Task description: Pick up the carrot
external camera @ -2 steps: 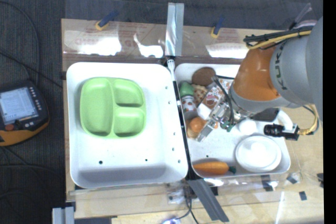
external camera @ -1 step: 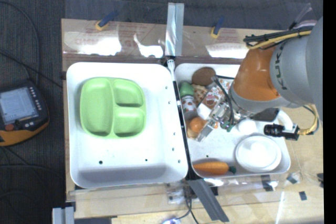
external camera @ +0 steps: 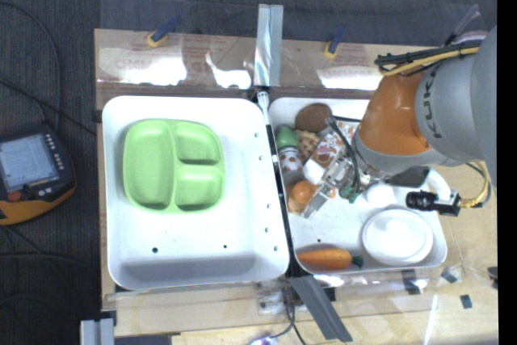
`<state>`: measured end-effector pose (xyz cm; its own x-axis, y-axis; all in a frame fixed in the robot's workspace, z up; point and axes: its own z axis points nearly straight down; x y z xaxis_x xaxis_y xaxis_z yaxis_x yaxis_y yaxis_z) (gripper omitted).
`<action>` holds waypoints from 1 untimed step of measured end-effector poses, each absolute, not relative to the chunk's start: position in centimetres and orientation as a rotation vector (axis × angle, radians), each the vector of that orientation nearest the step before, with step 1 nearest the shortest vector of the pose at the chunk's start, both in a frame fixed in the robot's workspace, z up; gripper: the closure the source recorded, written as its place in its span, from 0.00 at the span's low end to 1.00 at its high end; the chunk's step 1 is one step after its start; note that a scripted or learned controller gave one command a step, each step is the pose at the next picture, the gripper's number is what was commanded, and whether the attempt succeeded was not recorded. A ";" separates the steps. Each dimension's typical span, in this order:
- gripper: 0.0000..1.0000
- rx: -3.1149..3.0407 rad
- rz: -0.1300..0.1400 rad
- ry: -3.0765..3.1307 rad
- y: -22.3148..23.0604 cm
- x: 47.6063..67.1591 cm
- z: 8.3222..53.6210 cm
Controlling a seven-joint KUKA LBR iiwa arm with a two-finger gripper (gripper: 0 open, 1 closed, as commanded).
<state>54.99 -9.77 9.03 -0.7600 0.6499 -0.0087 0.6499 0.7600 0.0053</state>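
- The carrot (external camera: 325, 258) lies on its side along the near edge of the right bin (external camera: 436, 258), towards that bin's near-left corner, with nothing touching it.
- The gripper (external camera: 321, 194) hangs over the left half of the right bin, well apart from the carrot; its fingers are too small and cluttered to read, so I cannot tell whether they are spread or closed.
- Just beside the gripper tip sits a small orange fruit (external camera: 301, 193), close to the bin's left wall.
- A white bowl (external camera: 396, 235) rests at the near-right corner of the right bin, just right of the carrot.
- Further back by the left wall lie a green can (external camera: 287, 138), a brown round thing (external camera: 313, 116) and some printed packets (external camera: 321, 147).
- The left bin (external camera: 194, 242) holds a green divided plate (external camera: 172, 163) in its far-left part.
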 end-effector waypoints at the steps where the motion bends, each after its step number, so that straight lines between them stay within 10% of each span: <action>1: 0.00 1.098 0.002 2.936 -9.9 57.0 9.0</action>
